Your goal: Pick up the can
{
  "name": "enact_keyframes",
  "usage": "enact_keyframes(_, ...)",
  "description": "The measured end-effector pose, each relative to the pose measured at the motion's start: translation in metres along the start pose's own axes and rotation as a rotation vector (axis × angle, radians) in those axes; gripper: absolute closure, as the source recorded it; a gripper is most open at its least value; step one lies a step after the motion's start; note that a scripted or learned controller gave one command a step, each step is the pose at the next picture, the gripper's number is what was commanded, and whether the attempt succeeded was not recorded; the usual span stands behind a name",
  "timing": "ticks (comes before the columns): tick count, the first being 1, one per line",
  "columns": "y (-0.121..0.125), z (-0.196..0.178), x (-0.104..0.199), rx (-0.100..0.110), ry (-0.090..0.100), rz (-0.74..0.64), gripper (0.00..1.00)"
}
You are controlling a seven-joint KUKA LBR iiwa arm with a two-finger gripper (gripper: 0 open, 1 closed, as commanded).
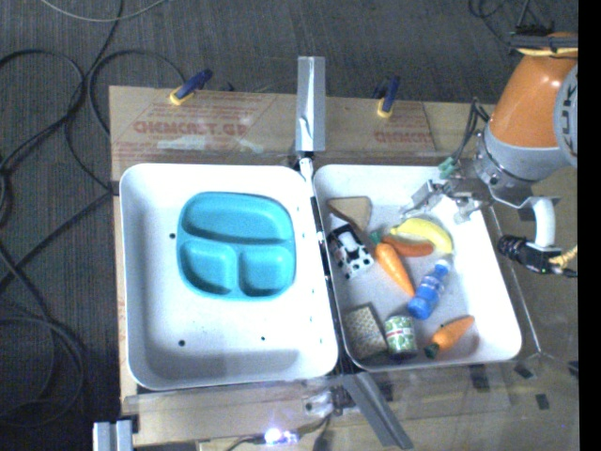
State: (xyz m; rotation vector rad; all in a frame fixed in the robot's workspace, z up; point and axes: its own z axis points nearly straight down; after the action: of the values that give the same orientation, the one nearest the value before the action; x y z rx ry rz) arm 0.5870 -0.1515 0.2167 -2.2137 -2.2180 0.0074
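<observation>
We see two white bins side by side on a bench covered with brown board (216, 125). The left bin (141, 280) holds a blue tray (238, 244) with three compartments, lying flat near its middle. The right bin (502, 313) holds the clutter. The can (400, 335), with a green label, stands near the bin's front edge, just beside a tan sponge (363, 332) on its left and near an orange carrot (453, 333) on its right. Above the can lies a blue bottle (428, 292), tilted, and further up a second carrot (395, 268) crosses toward a yellow banana (424, 232). A black-and-white toy (348, 250) sits close to the wall shared by the bins, below a brown triangular piece (350, 209). The arm (533, 120) enters from the right, its orange band over the bin's far right corner. The gripper (439, 194) hangs above the banana, well apart from the can; we cannot tell how its claw stands, and nothing is seen within it. Two clamps (191, 85) (386, 97) grip the board's far edge.
</observation>
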Motion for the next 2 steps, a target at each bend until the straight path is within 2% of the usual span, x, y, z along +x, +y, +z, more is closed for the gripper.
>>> enact_keyframes(1,-0.1039,0.1262,0.0166,-0.002,-0.001,0.316,0.00)
enact_keyframes(2,-0.1049,0.1200,0.0173,0.005,0.002,0.316,1.00)
